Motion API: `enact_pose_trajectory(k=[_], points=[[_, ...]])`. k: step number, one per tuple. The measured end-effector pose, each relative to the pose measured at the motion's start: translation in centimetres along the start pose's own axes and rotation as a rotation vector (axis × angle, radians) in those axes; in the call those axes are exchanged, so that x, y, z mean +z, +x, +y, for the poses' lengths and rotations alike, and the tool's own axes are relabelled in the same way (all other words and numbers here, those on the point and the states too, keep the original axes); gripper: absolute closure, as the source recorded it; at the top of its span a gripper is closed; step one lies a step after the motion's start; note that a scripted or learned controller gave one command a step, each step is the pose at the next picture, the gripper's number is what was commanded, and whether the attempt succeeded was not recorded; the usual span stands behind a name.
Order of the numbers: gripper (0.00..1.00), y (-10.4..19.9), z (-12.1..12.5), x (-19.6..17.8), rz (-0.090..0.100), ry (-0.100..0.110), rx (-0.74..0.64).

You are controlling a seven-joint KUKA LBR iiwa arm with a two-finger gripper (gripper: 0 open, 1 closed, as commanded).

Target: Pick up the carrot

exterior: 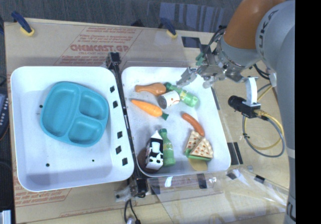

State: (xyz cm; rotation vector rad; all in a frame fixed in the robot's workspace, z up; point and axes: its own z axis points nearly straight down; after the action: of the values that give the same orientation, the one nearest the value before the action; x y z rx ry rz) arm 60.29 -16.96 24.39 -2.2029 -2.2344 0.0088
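Carrot [147,108]: orange, green tip. Plate [74,113]: turquoise. Bins [25,118]: white. Cow toy [155,154]: black-and-white patches. Bottle [168,150]: green. Sausage [193,124]: orange-red. Drumstick [151,88]: tan. Sandwich [200,148]: tan, red and green edging. Counter [90,42]: brown cardboard, red print.

Grey, rounded arm [281,32] with a glossy orange band [253,15] just behind the wrist. Metallic tool [186,78], slim and silvery, with small green fittings near its base. Thin black cables looped behind the tool (a yellow one trailing lower down), beside a white-tagged black connector.
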Motion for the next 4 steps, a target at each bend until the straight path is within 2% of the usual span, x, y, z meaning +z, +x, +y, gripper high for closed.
enact_pose_trajectory(k=[1, 2, 3, 4], points=[[0.00, 0.9, -0.8, 13.5, 0.001, -0.009, 0.039], [0.00, 7.0, -5.2, 15.4, 0.004, 0.002, -0.090], [0.00, 7.2, -10.4, 15.3, 0.001, -0.003, -0.012], [1.00, 7.3, -10.3, 14.2, -0.001, -0.002, -0.028]])
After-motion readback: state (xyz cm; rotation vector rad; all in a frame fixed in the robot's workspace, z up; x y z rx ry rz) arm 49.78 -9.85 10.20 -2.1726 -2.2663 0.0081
